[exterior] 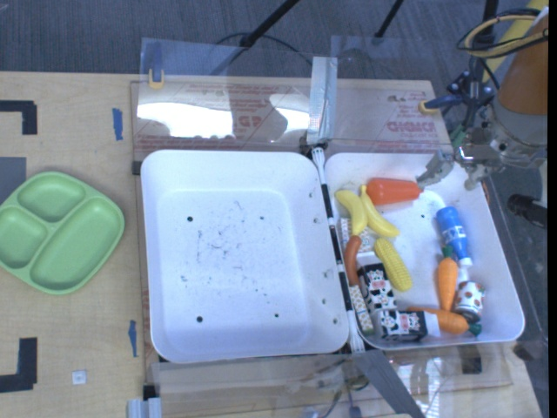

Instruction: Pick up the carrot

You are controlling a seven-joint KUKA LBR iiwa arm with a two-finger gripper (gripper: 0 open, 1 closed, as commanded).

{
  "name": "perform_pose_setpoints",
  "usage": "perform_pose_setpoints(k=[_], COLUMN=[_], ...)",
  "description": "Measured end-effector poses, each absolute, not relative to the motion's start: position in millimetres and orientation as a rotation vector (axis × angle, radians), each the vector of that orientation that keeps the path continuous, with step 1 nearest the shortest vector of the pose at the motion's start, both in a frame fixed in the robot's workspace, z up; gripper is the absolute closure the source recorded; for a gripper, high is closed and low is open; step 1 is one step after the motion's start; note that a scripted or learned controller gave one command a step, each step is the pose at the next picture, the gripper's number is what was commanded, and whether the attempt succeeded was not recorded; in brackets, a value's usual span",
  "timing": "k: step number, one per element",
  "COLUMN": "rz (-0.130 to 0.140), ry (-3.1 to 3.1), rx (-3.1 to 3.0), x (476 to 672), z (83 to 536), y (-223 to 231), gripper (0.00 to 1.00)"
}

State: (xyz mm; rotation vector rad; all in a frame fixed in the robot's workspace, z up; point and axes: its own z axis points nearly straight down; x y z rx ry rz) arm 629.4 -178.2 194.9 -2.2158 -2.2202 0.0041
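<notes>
The right bin (509,307) holds three orange pieces. A small carrot (446,282) lies lengthwise near the right wall. A second carrot with a green end (442,321) lies across the front. A thicker orange-red tapered piece (392,191) rests at the back. My gripper (452,173) hangs over the bin's back right corner, just right of the orange-red piece. It is open with nothing between its fingers; one finger (432,171) points toward that piece.
Also in the right bin are a yellow banana (361,212), a corn cob (393,265), a blue bottle (452,231), a red sausage (351,256) and cow-patterned cartons (376,286). The left bin (157,177) adjoins it. A green divided plate (57,231) sits far left.
</notes>
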Motion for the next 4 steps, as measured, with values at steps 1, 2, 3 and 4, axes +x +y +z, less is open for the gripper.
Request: perform_pose_setpoints(k=[1, 2, 3, 4], rz=[0.004, 0.005, 0.002, 0.002], ry=[-2.259, -2.251, -2.355, -2.494], rx=[-2.177, -2.182, -2.075, -1.900], x=[558.2, 577.3, 535.5, 484.7], z=[165.1, 136.6, 184.0, 135.0], y=[-174.4, -150.7, -206.7, -193.7], gripper=[0.00, 0.00, 0.00, 0.00])
